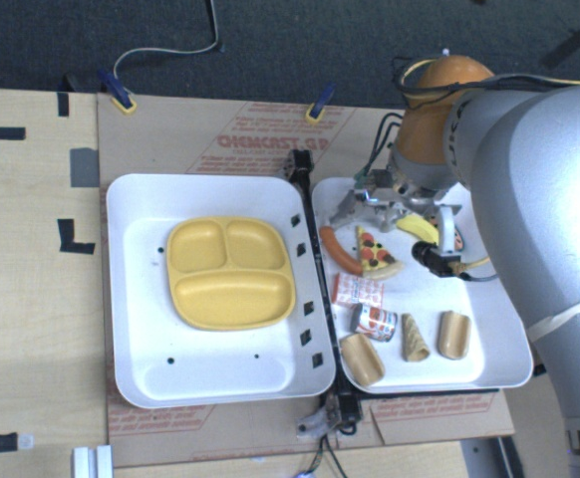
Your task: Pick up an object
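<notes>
My gripper hangs low over the far end of the right bin, below the orange wrist band. Just under and in front of it lie a pizza slice and a red sausage. A banana lies to its right, partly under the wrist. Nearer the front are a red-and-white packet, a small can, a bread roll, a tan cone and a brown cylinder.
The left bin holds a yellow divided plate. A black clamp strip runs between the two bins. The grey arm covers the right bin's right side. Cables trail beside the wrist.
</notes>
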`<state>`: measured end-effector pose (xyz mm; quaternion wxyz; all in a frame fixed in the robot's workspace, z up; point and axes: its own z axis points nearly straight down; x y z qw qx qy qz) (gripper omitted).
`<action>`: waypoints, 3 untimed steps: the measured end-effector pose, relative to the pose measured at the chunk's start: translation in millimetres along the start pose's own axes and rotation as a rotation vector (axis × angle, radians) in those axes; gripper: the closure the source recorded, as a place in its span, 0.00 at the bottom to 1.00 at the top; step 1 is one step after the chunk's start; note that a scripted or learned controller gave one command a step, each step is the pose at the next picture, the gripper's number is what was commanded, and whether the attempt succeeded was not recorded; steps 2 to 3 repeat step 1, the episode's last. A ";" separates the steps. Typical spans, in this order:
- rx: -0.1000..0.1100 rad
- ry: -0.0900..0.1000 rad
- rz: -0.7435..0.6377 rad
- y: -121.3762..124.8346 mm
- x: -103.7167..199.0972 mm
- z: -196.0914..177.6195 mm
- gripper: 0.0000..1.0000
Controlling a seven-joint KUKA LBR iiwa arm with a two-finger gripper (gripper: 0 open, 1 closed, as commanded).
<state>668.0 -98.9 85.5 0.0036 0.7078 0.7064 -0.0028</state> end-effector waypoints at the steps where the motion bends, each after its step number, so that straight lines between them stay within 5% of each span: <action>1: 0.001 0.003 -0.002 0.2 -1.5 0.3 0.00; 3: 0.001 0.003 -0.002 0.2 -1.5 0.3 0.00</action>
